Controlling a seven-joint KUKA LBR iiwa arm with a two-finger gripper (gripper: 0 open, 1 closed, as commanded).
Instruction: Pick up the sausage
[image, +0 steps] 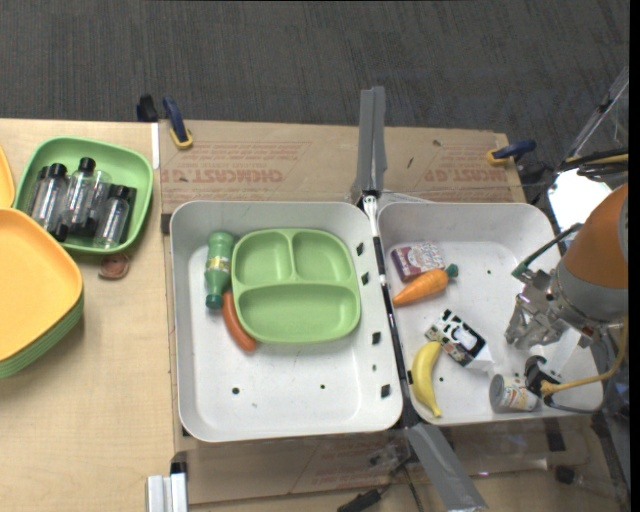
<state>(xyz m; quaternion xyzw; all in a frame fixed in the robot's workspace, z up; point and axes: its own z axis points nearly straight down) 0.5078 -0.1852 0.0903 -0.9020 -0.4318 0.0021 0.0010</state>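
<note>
Taking the green three-compartment plastic plate (296, 283) in the left white bin (280, 405) as landmark: nearest the camera, to its lower right in the right white bin (470, 222), lie one yellow banana (428, 376) and one small tipped-over can (513, 393), its label unreadable. The gripper (533, 330) hangs at that bin's right side; whether it is spread or pressed together I cannot tell. One black-and-white packet (458, 338), one orange carrot (422, 286) and one purple carton (414, 260) lie right of the plate. The reddish-orange sausage (238, 321) lies against the plate's lower-left edge, one green bottle (217, 267) just above it. Far left, a green tray (128, 170) holds several dark-capped vials (78, 202). Beyond, cardboard (262, 174) bears inverted red lettering.
</note>
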